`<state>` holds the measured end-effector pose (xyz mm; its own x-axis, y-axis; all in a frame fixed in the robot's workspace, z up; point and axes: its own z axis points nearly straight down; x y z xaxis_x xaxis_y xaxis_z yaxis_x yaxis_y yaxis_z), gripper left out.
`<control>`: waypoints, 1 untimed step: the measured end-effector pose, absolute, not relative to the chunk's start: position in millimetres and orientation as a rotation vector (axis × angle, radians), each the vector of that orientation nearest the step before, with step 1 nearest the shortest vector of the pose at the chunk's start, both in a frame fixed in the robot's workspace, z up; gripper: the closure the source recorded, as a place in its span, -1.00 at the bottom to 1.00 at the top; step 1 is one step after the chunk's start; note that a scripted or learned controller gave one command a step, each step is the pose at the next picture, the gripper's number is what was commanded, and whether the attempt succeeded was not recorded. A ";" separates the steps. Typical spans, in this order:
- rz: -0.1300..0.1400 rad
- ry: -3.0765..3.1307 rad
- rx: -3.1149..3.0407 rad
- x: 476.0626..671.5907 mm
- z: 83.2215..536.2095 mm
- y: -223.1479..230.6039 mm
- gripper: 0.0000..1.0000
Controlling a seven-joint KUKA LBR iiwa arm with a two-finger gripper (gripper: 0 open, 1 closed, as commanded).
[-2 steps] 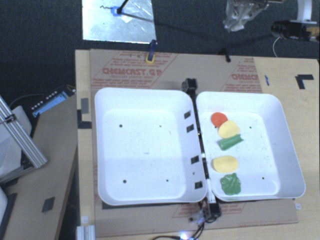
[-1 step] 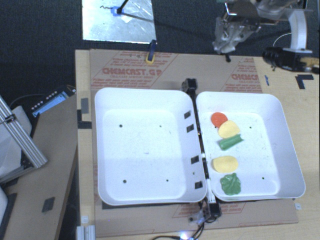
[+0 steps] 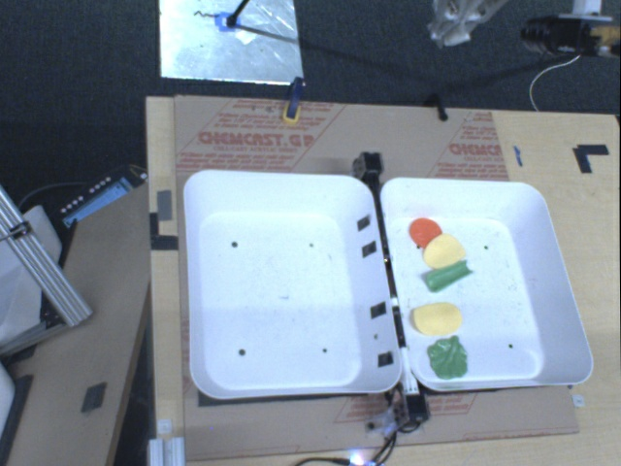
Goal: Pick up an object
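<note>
A two-finger gripper (image 3: 456, 29) hangs at the top of the frame, near one o'clock, above dark floor and well apart from the bench; whether it is released or clenched cannot be told from this angle, and nothing shows in its grasp. Below it, two shallow white bins sit side by side on a brown board printed with red lettering. The left bin (image 3: 209, 202) lies toward nine o'clock of the bench; the right bin (image 3: 543, 221) lies toward three o'clock and bears five small objects, ranged in a loose column along its left side. From twelve o'clock down to six o'clock within that bin: a red round piece (image 3: 424, 230), a yellow rounded piece (image 3: 444, 251) touching it just below, a green elongated piece (image 3: 446, 277) lying at a slant against the yellow one, a second yellow piece (image 3: 437, 317) set a little apart, and a green leafy piece (image 3: 447, 356) just beneath it near the bin's lower edge. At eleven o'clock of the frame a silvery sheet (image 3: 228, 27) rests on the floor beyond the bench.
</note>
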<state>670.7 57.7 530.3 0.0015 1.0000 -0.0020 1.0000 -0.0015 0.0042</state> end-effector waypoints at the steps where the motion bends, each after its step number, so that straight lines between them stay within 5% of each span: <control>1: 0.004 2.227 2.214 666.4 535.1 82.9 1.00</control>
<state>666.4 82.9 535.1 -0.0059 1.0000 0.0009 1.0000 0.0059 0.0025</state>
